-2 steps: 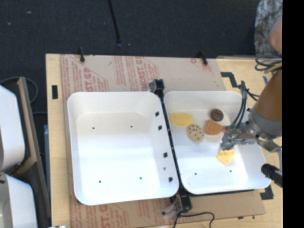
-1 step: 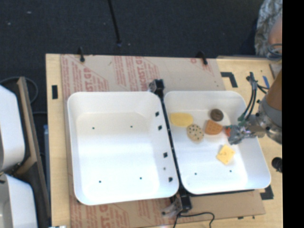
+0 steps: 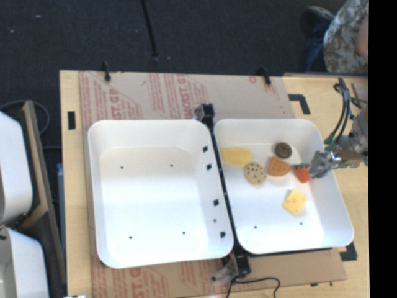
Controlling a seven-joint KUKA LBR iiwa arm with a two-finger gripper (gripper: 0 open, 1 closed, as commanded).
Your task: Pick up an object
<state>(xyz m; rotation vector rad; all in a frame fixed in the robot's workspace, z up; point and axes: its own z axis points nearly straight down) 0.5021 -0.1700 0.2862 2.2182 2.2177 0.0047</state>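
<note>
The bench point(image 3: 80, 185) carries two shallow white bins side by side on a printed cardboard sheet point(image 3: 161, 95). The left bin point(image 3: 108, 253) holds no visible objects. The right bin point(image 3: 332, 228) contains five small items, all grouped in its upper half.

A pale yellow oval piece point(image 3: 236, 156) lies nearest the divider between the bins. Just below and to its right lies a round speckled cookie point(image 3: 255, 173). An orange-brown piece point(image 3: 278, 166) sits touching or nearly touching the cookie's right side. A dark brown round item point(image 3: 283, 149) rests just above the orange-brown piece. A yellow cheese-like wedge point(image 3: 294, 201) lies apart from the group, toward the lower right of the bin.

A small red object point(image 3: 302, 174) sits near the right edge of the right bin, just right of the orange-brown piece.

The arm enters from the right edge of the bench. The end effector point(image 3: 317, 166) is positioned low over the right rim area of the right bin, directly beside the red object and apparently in contact with it. Whether the end effector is spread or closed cannot be determined, and a grip on the red object cannot be confirmed.
</note>
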